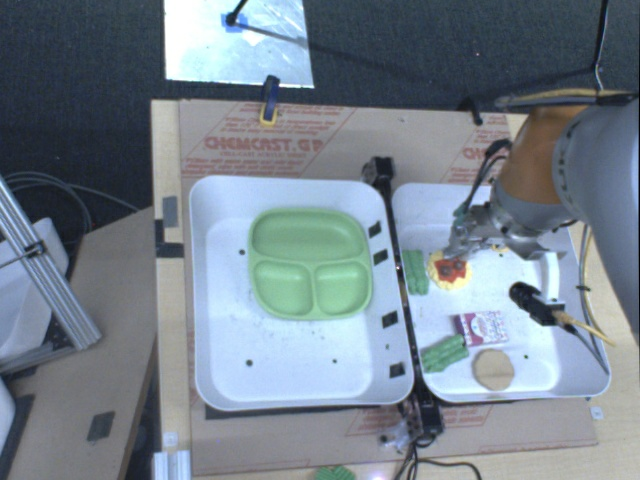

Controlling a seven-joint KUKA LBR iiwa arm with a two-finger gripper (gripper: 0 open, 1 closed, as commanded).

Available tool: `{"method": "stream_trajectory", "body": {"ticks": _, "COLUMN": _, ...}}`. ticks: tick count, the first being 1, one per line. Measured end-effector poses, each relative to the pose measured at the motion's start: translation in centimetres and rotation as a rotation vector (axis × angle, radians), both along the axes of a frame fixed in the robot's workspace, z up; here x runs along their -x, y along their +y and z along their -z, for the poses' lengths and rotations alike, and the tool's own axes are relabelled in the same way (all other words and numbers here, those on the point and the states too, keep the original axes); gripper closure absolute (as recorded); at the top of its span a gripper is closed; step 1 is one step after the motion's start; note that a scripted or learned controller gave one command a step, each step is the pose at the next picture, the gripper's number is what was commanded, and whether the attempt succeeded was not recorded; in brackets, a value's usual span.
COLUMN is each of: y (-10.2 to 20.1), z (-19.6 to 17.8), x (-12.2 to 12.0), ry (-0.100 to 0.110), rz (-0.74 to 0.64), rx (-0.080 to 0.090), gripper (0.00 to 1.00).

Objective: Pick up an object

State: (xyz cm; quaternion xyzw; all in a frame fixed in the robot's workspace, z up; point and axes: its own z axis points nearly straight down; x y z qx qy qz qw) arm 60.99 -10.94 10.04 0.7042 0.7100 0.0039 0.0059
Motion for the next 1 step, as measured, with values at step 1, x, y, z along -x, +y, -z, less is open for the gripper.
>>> {"method": "stream_trajectory", "body": {"ticks": 1, "y": -0.07, "z": 0.09, "x": 0.04, "ry": 0.000, "rz": 0.000, "rx": 0.002, "gripper": 0.00}}
